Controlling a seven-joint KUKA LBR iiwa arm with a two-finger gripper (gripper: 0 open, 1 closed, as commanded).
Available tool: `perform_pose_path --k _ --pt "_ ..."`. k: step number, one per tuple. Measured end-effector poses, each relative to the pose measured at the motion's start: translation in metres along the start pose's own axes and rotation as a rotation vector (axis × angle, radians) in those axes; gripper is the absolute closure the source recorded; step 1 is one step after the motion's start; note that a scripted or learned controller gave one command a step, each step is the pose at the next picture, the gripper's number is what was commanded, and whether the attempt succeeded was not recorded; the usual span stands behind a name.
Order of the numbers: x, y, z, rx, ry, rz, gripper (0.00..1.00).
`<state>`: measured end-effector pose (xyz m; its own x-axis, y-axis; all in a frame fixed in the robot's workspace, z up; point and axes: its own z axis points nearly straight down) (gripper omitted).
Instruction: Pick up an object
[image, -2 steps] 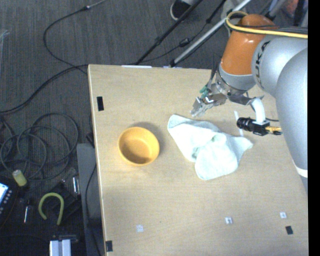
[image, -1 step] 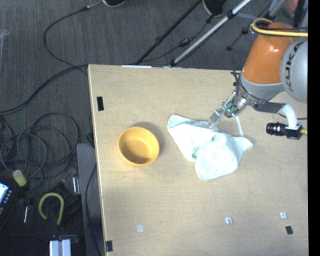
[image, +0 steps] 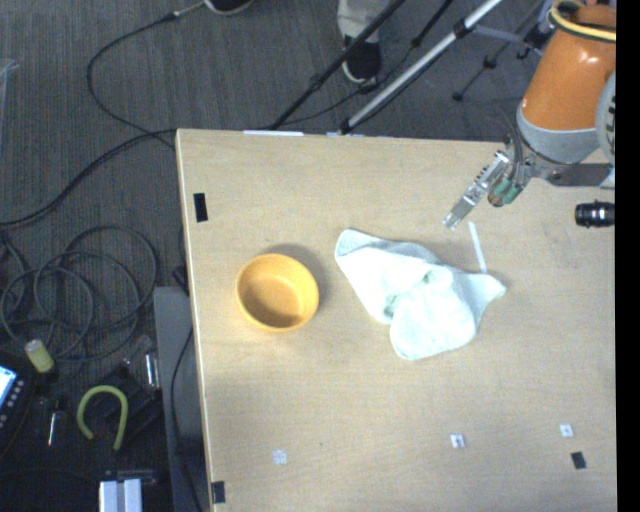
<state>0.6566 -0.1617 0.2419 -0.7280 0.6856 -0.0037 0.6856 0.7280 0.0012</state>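
- A light wooden bench top (image: 300, 420) is seen from above at a slant, with dark carpet and loose black cables (image: 80, 280) on the floor to its left.
- A crumpled pale cloth (image: 425, 295), white with a faint green tint, lies flat near the middle of the bench.
- A small yellow bowl (image: 277, 290) stands upright to the left of the cloth, apart from it, with its opening facing up.
- The gripper (image: 462, 212) is seen at the upper right, above and to the right of the cloth, hanging from the arm's orange band (image: 565, 85).
- The gripper is tilted down and to the left, its tip near the cloth's upper right edge; whether it touches anything cannot be told.
- Nothing is seen between the gripper's tips, and whether the claw is spread or pressed together cannot be told.
- A thin white strip (image: 477, 248) lies just below the gripper, by the cloth's right corner.
- Small dark and pale markers (image: 200, 207) are fixed along the bench edges.
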Motion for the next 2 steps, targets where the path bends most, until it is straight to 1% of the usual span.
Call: perform_pose_path --k 1,2 --pt "0.035 0.001 0.023 0.001 0.004 0.099 1.00" --pt "0.077 0.050 0.051 0.001 0.004 0.105 1.00"
